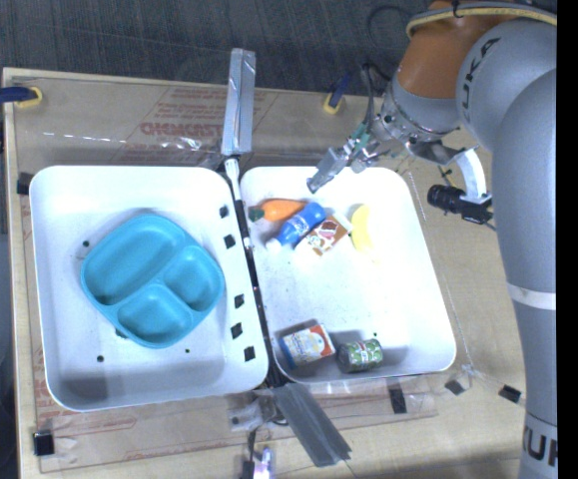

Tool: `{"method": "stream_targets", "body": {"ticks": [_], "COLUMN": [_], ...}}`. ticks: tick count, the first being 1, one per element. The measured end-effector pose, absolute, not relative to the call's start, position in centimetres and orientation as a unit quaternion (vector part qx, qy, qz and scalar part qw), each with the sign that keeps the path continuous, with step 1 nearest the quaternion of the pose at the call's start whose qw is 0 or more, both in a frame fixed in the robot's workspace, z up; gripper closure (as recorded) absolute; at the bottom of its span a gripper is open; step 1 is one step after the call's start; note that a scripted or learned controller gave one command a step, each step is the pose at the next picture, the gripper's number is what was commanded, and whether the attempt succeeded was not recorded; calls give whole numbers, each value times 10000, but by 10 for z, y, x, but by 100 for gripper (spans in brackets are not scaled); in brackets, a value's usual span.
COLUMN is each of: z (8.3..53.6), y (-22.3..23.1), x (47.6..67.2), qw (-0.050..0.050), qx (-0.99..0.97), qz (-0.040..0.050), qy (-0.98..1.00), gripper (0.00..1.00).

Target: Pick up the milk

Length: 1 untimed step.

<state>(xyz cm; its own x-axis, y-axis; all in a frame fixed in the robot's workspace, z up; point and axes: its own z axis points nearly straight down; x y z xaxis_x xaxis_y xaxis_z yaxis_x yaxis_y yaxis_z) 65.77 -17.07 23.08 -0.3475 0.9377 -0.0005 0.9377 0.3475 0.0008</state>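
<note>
The grey arm (pixel 513 168) reaches in from the right, its orange band at the far right corner, and bends down so that the gripper (pixel 320 178) hangs above the far edge of the right bin (pixel 423 297), fingers apart and holding nothing. In that bin's near part lies the milk (pixel 305 345), a small boxy carton, just beside a green can (pixel 360 354) on its side. At the far end an orange carrot (pixel 281 209), a blue bottle (pixel 300 227), a small red-brown packet (pixel 325 236) and a yellow banana-like piece (pixel 361 227) lie close together. The left bin (pixel 59 297) holds a smooth blue plastic tray (pixel 152 279) with three compartments. Both bins sit on a pale wooden bench (pixel 119 118) over dark carpet (pixel 119 18).
</note>
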Motion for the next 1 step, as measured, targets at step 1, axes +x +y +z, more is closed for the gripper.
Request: {"method": "stream_targets", "body": {"ticks": [1], "z": [92], "y": [-178], "x": [650], "qw": [-11], "qx": [6758], "qz": [-9], "qy": [7371], "gripper": [0]}}
